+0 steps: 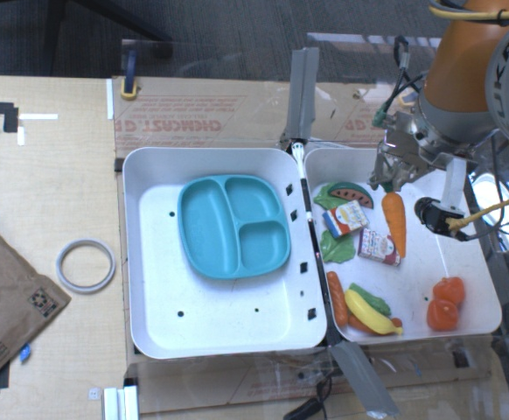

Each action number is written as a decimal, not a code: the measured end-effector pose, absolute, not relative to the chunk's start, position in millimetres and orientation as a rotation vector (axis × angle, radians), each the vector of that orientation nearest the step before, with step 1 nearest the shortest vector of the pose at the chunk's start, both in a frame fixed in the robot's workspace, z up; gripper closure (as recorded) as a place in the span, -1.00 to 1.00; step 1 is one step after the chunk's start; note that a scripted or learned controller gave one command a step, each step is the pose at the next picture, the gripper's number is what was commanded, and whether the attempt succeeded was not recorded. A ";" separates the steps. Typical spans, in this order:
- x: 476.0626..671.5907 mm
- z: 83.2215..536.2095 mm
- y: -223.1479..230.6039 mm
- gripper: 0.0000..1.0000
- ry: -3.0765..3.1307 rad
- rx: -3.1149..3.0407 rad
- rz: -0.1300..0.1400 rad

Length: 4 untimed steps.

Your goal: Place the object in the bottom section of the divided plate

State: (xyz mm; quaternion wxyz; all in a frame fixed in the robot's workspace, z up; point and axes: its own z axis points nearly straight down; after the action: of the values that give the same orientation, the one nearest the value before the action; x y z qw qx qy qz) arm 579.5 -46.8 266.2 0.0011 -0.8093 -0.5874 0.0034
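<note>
1. Two shallow white bins sit side by side on a bench, seen from above at a slant — the left bin (149, 322) and the right bin (482, 322).
2. In the left bin lies a teal divided plate (234, 226) with three sections, nothing on it.
3. The right bin holds toy food: a carrot (394, 221) near the middle, a watermelon slice (351, 192) to its left, and a small blue-and-red carton (344, 220) below the slice.
4. A red-and-white box (379, 247) lies just beside the carrot's lower end, with green leaves (338, 248) to its left.
5. Near the front wall lie a banana (370, 314) and a chili pepper (337, 297); a tomato (445, 303) sits toward the right.
6. The gripper (393, 175) hangs over the right bin's back part, just above the carrot's top — whether it is released or clenched cannot be told.
</note>
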 end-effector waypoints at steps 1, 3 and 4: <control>630.1 256.3 16.0 1.00 -1.593 -2.709 0.006; 658.6 214.7 160.0 1.00 -1.541 -2.738 0.006; 658.2 178.2 174.2 1.00 -1.068 -2.954 0.009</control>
State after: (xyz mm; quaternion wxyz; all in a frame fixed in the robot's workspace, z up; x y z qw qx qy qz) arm 658.2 174.2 178.2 0.0002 -0.9404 -0.3400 0.0030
